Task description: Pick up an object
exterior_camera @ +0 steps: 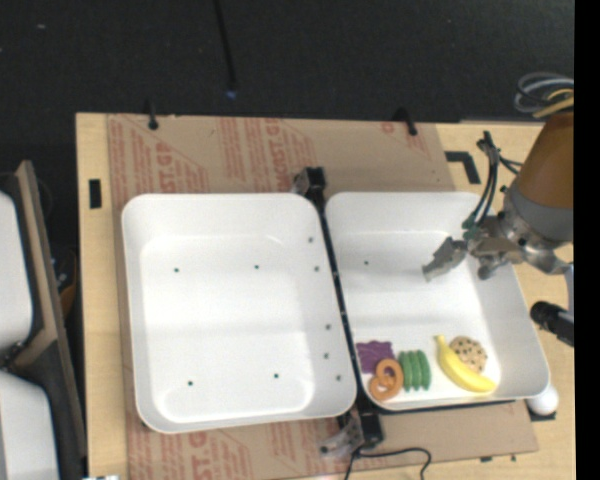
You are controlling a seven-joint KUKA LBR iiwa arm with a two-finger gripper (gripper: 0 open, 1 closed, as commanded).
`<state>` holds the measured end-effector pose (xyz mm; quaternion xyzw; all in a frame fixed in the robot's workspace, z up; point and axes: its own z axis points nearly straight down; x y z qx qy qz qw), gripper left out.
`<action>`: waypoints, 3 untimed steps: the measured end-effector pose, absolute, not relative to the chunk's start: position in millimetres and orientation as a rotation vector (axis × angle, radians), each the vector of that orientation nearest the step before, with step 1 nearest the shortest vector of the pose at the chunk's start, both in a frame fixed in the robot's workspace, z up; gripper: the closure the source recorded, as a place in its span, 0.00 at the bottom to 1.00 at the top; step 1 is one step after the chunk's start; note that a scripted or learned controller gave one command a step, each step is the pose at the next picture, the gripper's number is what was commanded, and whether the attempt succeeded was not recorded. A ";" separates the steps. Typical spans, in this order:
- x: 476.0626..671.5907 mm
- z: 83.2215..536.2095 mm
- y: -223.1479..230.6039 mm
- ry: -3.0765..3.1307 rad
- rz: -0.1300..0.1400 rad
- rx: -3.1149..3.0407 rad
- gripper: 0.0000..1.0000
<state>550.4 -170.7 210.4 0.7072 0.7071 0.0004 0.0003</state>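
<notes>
Several small toys lie along the near edge of the right bin (400, 230): a purple piece (374, 352), an orange ring (387, 379), a green ridged piece (415, 369), a yellow banana (462, 370) and a brown speckled cookie (468, 350) resting against the banana. My gripper (466, 261) hangs over the right half of that bin, well behind the toys. Its two grey fingers (442, 259) are spread apart, open, with nothing between them.
The left bin (220, 308) shows bare white floor. Both bins sit on a cardboard sheet (230, 153) on the bench. A black clip (310, 181) joins the bins at the back. Cables (492, 173) trail off the wrist at the right.
</notes>
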 end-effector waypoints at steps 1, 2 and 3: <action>621.4 199.9 -78.0 2.231 0.003 2.213 0.00; 654.4 154.8 -195.7 2.214 -0.006 2.231 0.00; 675.2 147.3 -95.9 2.229 0.003 2.215 0.00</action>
